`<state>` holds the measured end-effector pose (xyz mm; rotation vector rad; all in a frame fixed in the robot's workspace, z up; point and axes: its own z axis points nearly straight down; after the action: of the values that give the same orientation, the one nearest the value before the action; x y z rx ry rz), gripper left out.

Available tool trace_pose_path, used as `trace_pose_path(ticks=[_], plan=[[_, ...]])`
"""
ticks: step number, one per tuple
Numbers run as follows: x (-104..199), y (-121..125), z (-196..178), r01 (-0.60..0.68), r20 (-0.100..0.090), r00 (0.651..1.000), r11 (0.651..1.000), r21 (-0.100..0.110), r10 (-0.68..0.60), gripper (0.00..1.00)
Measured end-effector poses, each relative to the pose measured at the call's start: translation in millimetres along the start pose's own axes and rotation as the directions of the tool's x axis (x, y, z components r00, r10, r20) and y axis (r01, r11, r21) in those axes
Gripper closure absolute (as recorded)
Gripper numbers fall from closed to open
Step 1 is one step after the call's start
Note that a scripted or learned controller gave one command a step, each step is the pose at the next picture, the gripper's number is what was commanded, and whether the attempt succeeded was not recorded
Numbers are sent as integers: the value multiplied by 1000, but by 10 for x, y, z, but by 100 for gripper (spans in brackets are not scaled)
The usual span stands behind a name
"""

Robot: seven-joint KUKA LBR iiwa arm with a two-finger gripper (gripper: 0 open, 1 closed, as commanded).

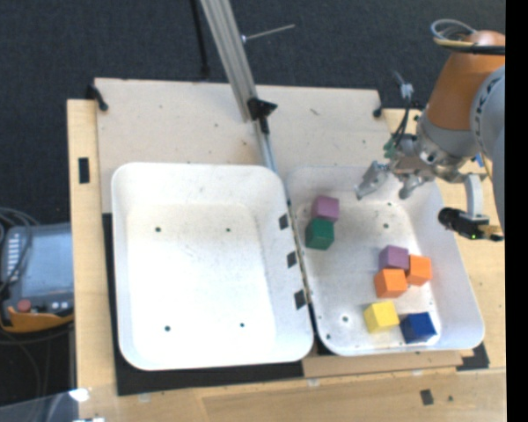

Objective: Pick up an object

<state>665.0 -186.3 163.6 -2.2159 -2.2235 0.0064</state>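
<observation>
Blue block (418,326) and yellow block (381,316) sit side by side at the near edge of the right bin (356,337), closest to the lens, as the grey arm with its orange band (462,77) reaches in over the table (185,121). Just beyond them, toward the claw, lies a tight cluster: two orange blocks (391,281) (419,270) touching one another and a purple block (393,258) pressed against them. A green block (319,234) and a second purple block (326,207) rest together against the right bin's left wall, well apart from the cluster. The claw (390,183) hangs over the far end of the right bin, its two fingers spread apart with nothing between them. Nearest to the claw are the second purple block and green block, off to its left and nearer the lens; the cluster lies directly nearer the lens from it. None of the blocks touches the claw. Left of the right bin stands the left bin (123,236), their walls touching. A metal post (233,55) rises from the table beyond both bins.
</observation>
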Motion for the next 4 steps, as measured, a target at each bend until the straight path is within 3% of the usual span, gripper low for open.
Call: trace_pose_path(ticks=[2,3,4], plan=[[-9,-21,673,0,1,1000,1000,-3,0,0],[-20,-7,535,1,4,1000,1000,-9,-1,100],[-43,42,83,2,1,1000,1000,-11,-2,100]])
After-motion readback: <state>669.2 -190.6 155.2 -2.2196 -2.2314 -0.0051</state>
